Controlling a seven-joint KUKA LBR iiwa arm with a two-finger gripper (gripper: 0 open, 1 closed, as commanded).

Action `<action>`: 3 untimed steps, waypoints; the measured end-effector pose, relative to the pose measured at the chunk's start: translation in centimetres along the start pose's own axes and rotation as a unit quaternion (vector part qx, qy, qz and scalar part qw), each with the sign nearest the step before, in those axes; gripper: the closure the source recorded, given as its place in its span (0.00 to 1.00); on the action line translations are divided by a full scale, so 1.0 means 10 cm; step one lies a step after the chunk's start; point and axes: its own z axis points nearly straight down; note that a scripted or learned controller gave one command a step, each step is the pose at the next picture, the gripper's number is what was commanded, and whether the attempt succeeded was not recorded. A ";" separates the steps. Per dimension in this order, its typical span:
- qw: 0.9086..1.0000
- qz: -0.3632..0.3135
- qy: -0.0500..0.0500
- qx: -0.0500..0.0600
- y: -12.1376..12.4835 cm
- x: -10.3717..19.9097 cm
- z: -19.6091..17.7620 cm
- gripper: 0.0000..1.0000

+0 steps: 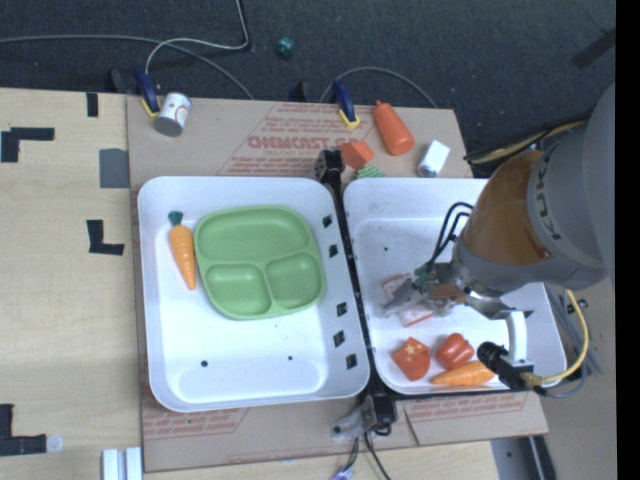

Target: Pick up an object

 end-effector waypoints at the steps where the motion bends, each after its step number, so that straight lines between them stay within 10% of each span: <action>1: 1.000 0.000 -0.001 -0.003 0.45 -0.26 0.12 0.00; 2: 1.000 0.001 -0.002 -0.005 0.19 -0.13 0.12 0.00; 3: 1.000 0.000 -0.002 -0.004 0.63 0.01 0.13 0.00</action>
